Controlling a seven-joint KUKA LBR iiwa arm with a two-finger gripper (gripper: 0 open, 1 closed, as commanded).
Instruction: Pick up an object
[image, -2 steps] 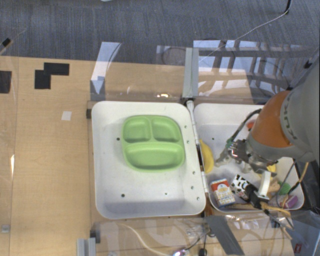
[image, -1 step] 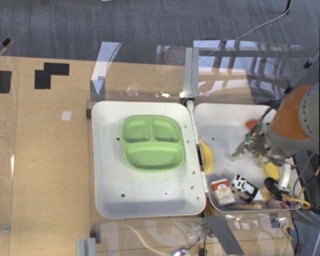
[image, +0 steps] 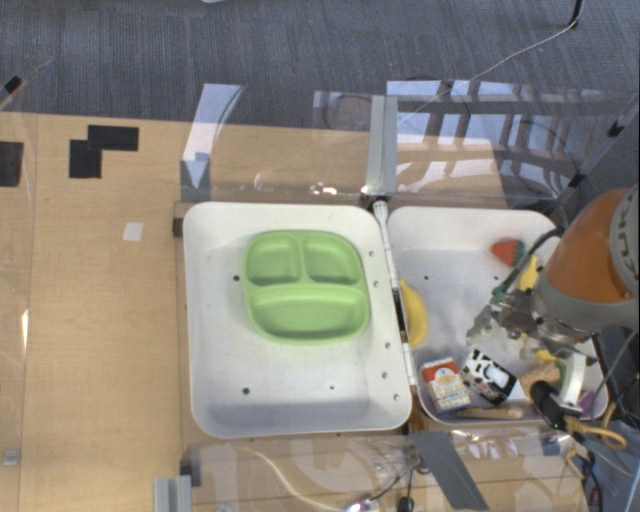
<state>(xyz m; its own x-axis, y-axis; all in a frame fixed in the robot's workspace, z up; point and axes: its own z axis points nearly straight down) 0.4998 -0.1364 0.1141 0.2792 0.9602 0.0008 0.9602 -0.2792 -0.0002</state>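
My gripper (image: 497, 318) hangs low over the middle of the right bin (image: 450, 250), on the grey arm with its orange band. Just below it lie a small black-and-white object (image: 489, 373) and a red-and-white box (image: 446, 385) near the bin's front wall. A yellow banana (image: 415, 312) lies along the bin's left wall, left of the gripper. A red item with a green tip (image: 506, 249) sits at the back right, beyond the gripper. I see nothing held.
The left bin (image: 215, 380) holds a green divided plate (image: 305, 286) in its middle. A brown stick-like piece (image: 495, 410) rests at the right bin's front edge. A metal divider (image: 381, 150) runs behind the two bins.
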